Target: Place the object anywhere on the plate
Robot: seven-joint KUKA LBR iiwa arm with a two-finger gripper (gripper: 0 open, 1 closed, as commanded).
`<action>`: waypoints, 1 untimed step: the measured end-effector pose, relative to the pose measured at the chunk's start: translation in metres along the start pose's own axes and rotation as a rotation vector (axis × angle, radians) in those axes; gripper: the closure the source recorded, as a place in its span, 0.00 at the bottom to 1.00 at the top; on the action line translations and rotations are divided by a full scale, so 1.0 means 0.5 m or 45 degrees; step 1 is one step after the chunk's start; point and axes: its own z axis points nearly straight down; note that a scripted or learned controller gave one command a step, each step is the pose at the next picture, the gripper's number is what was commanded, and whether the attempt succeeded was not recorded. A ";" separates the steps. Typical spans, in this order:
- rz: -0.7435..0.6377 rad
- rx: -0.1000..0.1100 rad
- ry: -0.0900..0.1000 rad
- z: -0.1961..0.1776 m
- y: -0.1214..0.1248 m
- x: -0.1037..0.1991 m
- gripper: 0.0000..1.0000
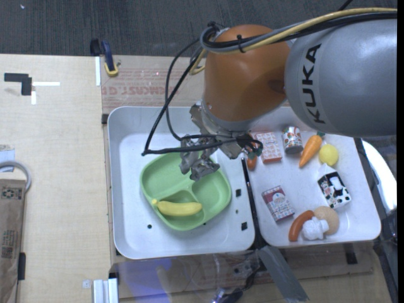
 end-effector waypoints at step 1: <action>-0.225 -0.001 0.003 0.042 -0.047 0.045 1.00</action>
